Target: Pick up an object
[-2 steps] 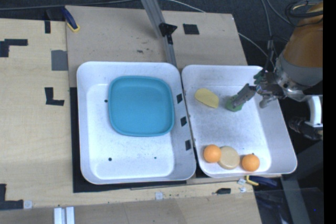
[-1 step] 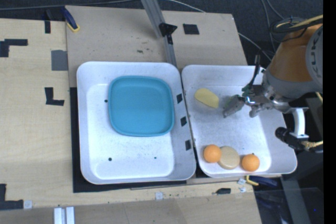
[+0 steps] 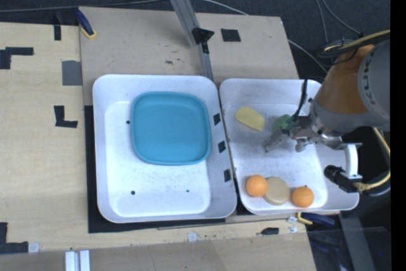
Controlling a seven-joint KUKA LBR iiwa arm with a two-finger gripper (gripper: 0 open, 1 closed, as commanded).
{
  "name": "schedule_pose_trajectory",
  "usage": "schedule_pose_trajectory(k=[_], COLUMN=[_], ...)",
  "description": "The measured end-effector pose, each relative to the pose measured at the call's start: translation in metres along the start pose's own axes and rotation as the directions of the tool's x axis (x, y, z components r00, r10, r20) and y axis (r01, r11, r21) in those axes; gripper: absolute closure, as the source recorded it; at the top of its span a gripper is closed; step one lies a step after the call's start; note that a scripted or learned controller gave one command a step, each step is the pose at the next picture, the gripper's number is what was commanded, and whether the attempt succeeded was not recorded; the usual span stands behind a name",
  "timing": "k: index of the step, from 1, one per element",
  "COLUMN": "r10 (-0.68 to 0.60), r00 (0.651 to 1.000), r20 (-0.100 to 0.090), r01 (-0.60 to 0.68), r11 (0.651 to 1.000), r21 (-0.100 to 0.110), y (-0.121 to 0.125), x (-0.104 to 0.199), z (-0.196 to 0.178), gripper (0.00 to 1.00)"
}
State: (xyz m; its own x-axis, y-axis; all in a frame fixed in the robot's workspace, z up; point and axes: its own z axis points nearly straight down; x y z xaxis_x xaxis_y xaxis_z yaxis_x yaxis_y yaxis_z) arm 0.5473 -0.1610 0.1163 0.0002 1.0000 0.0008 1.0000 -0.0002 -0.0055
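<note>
Currently the pincer (image 3: 287,138) sits low in the right bin (image 3: 314,89), fingers spread, gripping nothing. A green object (image 3: 283,121) lies just beside it.

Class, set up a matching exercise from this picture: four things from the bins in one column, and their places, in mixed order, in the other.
Things:
1. square blue plastic plate
2. pale yellow oval piece
3. beige round disc
4. small green object

Places:
A. between two orange balls
B. left bin
C. beside the hand
D. upper left of right bin

Pairs: 1-B, 2-D, 3-A, 4-C
</note>
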Motion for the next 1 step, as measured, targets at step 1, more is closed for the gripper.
schedule_pose_trajectory(k=[1], r10=[-0.001], r00=[1.0], r20=[0.001], r01=[0.001], r11=[1.0], r21=[-0.005], y=[0.0013], x=[0.0004], z=[-0.0126], gripper=[1.0])
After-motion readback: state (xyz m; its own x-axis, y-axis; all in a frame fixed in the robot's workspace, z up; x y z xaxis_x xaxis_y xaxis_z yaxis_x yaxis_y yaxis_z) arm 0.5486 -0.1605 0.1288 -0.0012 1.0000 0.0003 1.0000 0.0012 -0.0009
